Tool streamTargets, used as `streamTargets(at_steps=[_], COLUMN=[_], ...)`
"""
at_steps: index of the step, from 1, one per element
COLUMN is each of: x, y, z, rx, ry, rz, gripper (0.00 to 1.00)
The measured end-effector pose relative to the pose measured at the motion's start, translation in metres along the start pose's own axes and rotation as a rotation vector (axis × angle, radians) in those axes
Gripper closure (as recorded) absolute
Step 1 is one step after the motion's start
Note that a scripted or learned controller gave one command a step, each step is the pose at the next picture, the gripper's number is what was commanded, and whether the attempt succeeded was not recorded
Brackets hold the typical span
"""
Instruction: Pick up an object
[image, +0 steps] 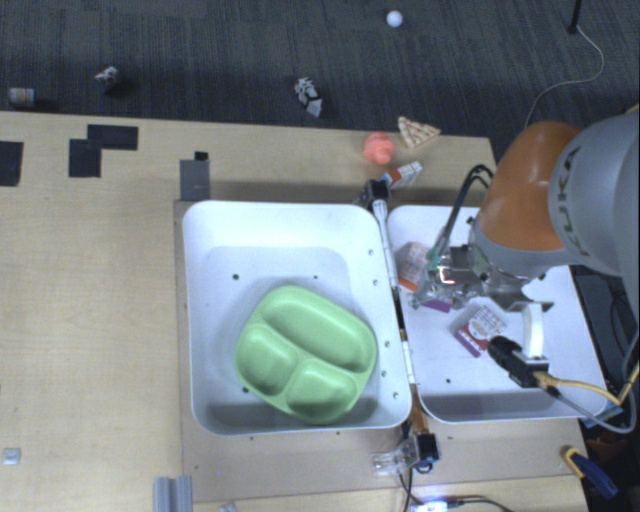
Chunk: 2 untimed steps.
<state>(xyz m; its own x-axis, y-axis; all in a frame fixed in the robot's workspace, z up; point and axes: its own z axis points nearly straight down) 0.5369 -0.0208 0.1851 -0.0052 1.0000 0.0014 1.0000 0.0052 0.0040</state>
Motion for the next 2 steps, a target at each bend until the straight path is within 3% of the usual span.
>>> streamTargets(at_steps=[1,2], x=[0.049,0.124], y=[0.075,0.127], z=[0.001,-0.017], rx=[0.001,0.001], ry=[0.000,0.000], rz=[-0.001,-0.002], gripper=[1.00,1.00])
